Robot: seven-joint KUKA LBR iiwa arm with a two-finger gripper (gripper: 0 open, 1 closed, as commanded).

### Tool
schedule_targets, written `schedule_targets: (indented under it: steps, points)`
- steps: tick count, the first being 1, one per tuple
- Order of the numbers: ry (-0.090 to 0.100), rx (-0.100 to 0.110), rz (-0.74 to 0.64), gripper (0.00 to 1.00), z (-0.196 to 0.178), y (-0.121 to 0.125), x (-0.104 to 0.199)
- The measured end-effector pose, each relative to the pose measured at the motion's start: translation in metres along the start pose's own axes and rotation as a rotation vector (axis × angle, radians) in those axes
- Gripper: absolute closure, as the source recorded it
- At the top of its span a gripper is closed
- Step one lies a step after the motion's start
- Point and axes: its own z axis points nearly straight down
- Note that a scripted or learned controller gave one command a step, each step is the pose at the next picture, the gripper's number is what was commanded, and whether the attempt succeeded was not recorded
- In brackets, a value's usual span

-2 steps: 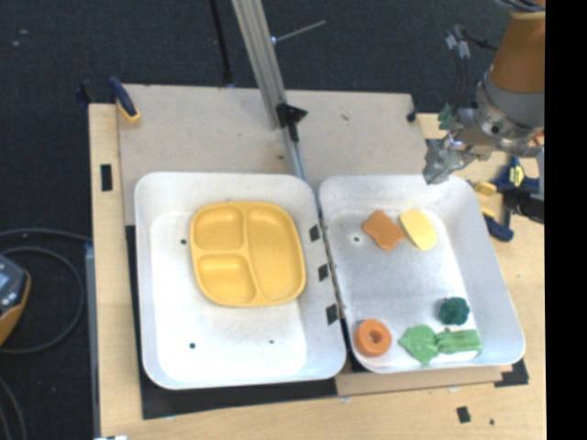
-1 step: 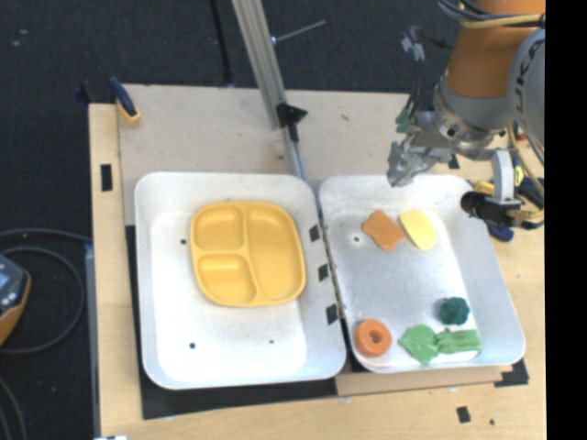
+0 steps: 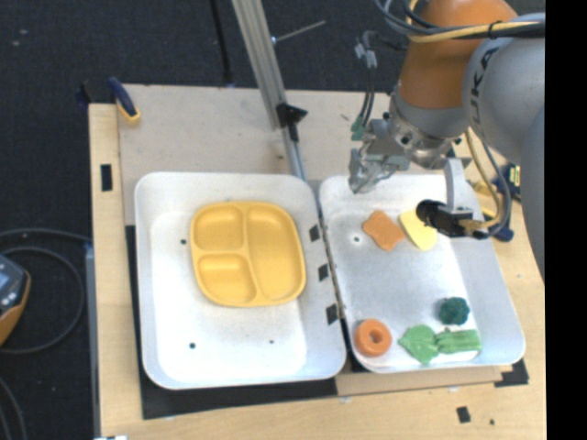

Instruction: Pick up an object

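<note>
- Nearest the camera, along the front edge of the right bin (image 3: 486, 273), lie an orange ring (image 3: 373, 337) at the front left corner and a light green toy (image 3: 438, 344) just to its right, near it but apart.
- Just behind the green toy's right end sits a small dark green lump (image 3: 453, 312), close to it without clearly touching.
- Toward the back of the same bin lie an orange block (image 3: 383, 230) and a pale yellow piece (image 3: 418, 230), side by side and about touching; the yellow piece is to the right.
- A black part (image 3: 447, 219) fixed to the arm reaches over the yellow piece's right edge.
- The gripper (image 3: 365, 178) hangs over the back left corner of the right bin, behind and a little left of the orange block and well apart from the things at the front.
- Its fingers are small and grey against the grey wrist, so I cannot tell whether they are spread or closed; nothing shows between them.
- The arm (image 3: 454, 53), with its orange band, comes in from the right, cables looped around it.
- The left bin (image 3: 165, 337) holds a yellow tray (image 3: 248, 252) with three compartments, lying flat near the bin's middle, toward its back.
- Both bins rest on a wooden bench (image 3: 202, 126); a metal pole (image 3: 261, 53) rises from behind the gap between them.
</note>
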Motion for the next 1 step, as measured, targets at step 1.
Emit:
schedule_targets:
  steps: [1]
  points:
    - [0.000,0.000,0.000,1.00,0.0106,-0.0023,0.0619]
